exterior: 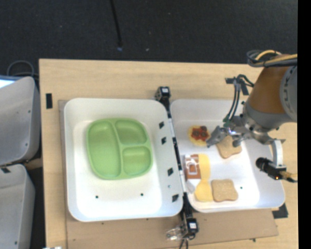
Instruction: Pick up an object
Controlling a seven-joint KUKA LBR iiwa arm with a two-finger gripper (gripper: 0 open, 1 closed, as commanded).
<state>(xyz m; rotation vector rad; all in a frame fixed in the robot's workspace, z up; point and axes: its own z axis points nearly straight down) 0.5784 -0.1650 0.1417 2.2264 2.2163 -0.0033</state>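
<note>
Gripper (pixel 227 137): over the right bin (pixel 264 191), above the upper toast (pixel 228 149); whether its jaws are apart or together cannot be told.
Toast: flat on the bin floor, near a red item (pixel 199 133).
Advice: descend squarely and straddle the slice's edges; a thin, flat piece slips easily.

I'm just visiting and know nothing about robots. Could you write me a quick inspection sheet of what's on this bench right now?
Surface: wooden bench bearing a left bin and a right bin.
Job's things: in the right bin, a bread slice, a yellow piece, a red-topped item, a small packet and a second bread slice.
Clutter: green divided plate in the left bin.
Grippers: gripper low over the second bread slice; grasp unclear.
Cables: hoses along the arm.
Surroundings: dark floor.
</note>
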